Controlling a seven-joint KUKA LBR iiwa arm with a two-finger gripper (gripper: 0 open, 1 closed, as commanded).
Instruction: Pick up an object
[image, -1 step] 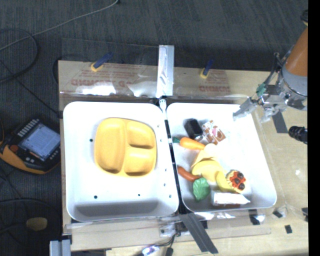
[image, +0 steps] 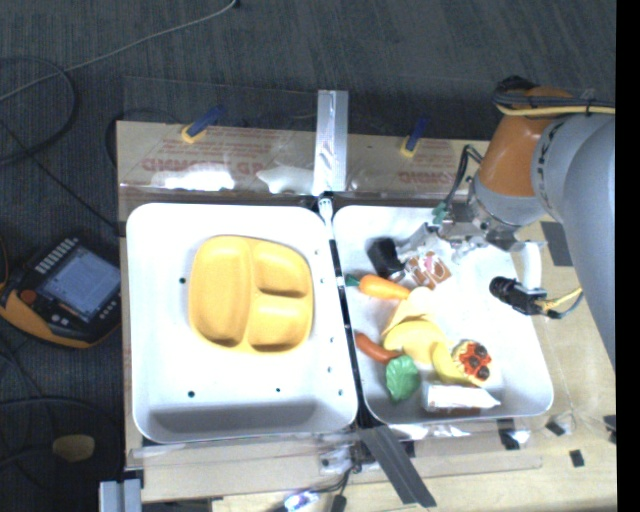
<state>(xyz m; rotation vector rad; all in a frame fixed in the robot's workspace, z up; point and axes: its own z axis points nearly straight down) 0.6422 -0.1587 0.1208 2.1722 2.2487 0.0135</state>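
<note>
Right bin (image: 530, 385): carrot (image: 383, 288) long axis left-right, tip right; claw (image: 432, 240) state unclear.

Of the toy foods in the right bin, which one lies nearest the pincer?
The red-and-white packet, just below the pincer near the bin's top. The carrot, green piece and others lie lower.

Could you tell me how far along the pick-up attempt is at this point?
Done: the arm's hand is down in the right bin, at the back of the toy pile. In hand: nothing visibly lifted; the carrot and yellow divided tray lie at rest. Left: grip and raise something.
</note>
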